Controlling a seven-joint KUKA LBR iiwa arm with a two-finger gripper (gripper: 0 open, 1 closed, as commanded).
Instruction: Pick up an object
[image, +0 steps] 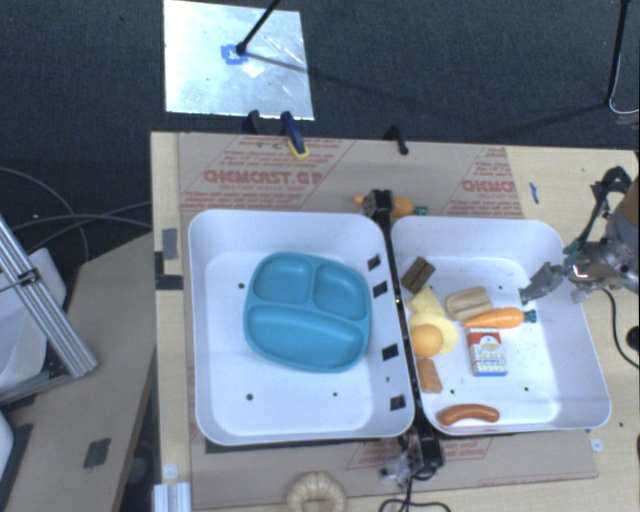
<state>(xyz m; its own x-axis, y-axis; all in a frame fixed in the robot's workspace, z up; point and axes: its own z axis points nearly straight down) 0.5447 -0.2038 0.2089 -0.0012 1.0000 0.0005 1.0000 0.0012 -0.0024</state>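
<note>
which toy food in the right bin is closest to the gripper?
The carrot: its green-tipped end lies just left of the gripper. The bread roll, orange ball and sausage lie farther off.

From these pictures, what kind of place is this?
Probably a robotics lab bench: two white bins side by side, toy food such as a carrot, a blue divided plate, and a gripper.

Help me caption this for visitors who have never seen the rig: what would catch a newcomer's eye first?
First the blue divided plate, alone in the left bin. Next the cluster of toy food in the right bin: an orange carrot, a sausage near the front wall and a small red carton. The gripper reaches in from the right, just above the carrot's tip.
</note>
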